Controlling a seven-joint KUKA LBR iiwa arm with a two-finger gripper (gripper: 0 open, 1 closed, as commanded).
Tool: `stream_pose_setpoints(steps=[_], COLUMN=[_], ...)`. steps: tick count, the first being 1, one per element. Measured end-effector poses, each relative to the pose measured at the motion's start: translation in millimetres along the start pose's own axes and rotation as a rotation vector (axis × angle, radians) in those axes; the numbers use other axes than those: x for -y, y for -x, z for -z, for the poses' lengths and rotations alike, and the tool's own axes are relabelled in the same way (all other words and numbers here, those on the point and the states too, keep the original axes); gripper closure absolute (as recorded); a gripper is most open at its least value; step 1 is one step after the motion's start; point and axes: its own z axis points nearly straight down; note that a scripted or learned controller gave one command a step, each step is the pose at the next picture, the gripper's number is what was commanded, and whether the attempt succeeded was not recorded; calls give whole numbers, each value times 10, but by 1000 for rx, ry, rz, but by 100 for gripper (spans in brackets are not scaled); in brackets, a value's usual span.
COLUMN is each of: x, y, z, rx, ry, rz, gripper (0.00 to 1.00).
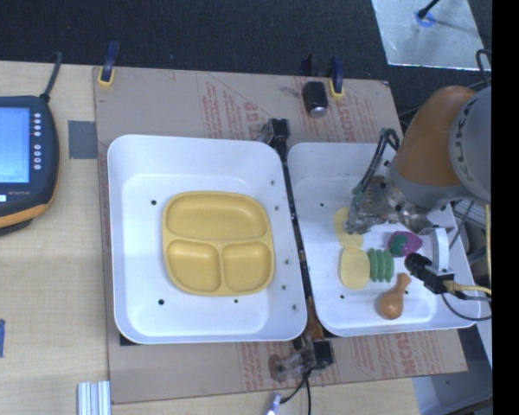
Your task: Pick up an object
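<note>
The right white bin [329, 180] holds several small toy foods: a pale yellow piece [354, 268], a green ridged piece [381, 264], a purple piece [405, 244], a brown pear-shaped piece [392, 299], and another yellow piece [342, 224] partly hidden under the gripper. My gripper [361, 220] is low inside the right bin, over that upper yellow piece. The wrist and arm [432, 150] cover much of the bin's right side.
The left white bin [130, 232] holds a yellow three-compartment plate [218, 241]. A teach pendant [13, 162] lies at the left of the bench. Clamps and a black fitting [316, 98] sit along the cardboard's far edge.
</note>
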Motion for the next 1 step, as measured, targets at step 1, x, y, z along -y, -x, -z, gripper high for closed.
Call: stream_pose_setpoints(steps=[1], x=[0], y=[0], z=[0], rx=[0], ry=[0], rz=[0], gripper=[0])
